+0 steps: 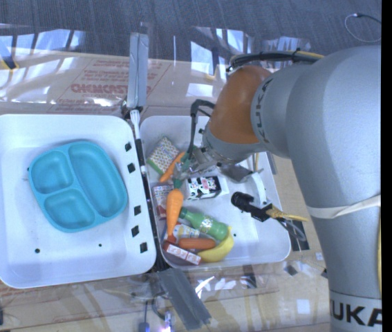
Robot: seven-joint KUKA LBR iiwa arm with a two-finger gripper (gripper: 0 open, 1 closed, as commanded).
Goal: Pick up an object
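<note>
A: How far was the picking?

B: Not done, I judged. The pincer (190,163) was down in the right bin (268,244), among the pile, just above the upright carrot (173,209) and beside the small carrot (171,167). Whether it was spread or pressed together, I cannot tell.

A: And the things?

B: All lay in the bin: green bottle (203,222), banana (218,250). The blue plate (77,184) sat in the left bin (9,254). Grasp and lift remained.
</note>
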